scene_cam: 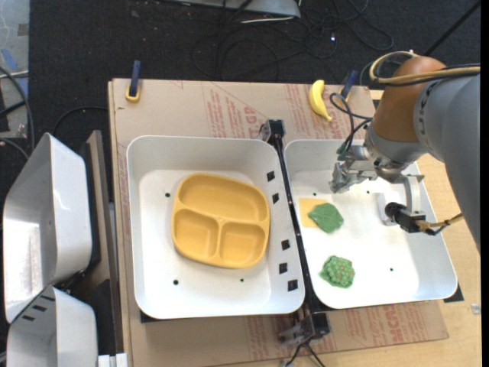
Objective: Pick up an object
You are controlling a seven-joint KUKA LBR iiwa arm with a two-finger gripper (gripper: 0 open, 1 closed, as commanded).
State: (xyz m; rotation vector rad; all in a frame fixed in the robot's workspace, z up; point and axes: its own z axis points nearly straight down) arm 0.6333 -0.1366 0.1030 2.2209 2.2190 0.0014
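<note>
In the right bin [428,281] lie three small things: a flat yellow square [306,207], a green leafy piece [328,217] overlapping its right edge, and a bumpy green broccoli-like piece [338,271] nearer the front. My gripper [341,179] hangs low over the back left part of that bin, just behind and slightly right of the leafy piece. Nothing shows between its fingers. The grey arm with its orange band [401,102] comes in from the right.
The left bin [145,281] holds a yellow divided tray [221,220]. A yellow banana [319,100] lies on the cardboard behind the right bin. A black divider [289,220] runs between the bins. White tubs [42,212] stand off the bench at the left.
</note>
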